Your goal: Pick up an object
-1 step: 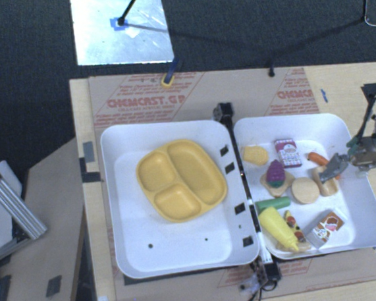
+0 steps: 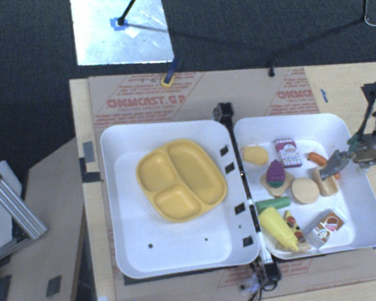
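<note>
The right bin (image 2: 369, 212) holds several toy foods: a yellow corn piece (image 2: 255, 154), a red and white box (image 2: 287, 153), a purple fruit (image 2: 276, 171), a round tan bun (image 2: 305, 191), a green cucumber (image 2: 272, 204), a yellow bottle (image 2: 278, 229) and a small carton (image 2: 324, 227). An orange piece (image 2: 316, 158) and a tan bread slice (image 2: 327, 185) lie near the right wall. My gripper (image 2: 337, 163) reaches in from the right, just above and beside these two. Nothing is visibly held.
The left bin (image 2: 131, 244) holds a yellow divided plate (image 2: 181, 179). A black divider with clips (image 2: 241, 188) runs between the bins. Cardboard lies under both bins. A shiny metal sheet (image 2: 122, 27) sits beyond the bench.
</note>
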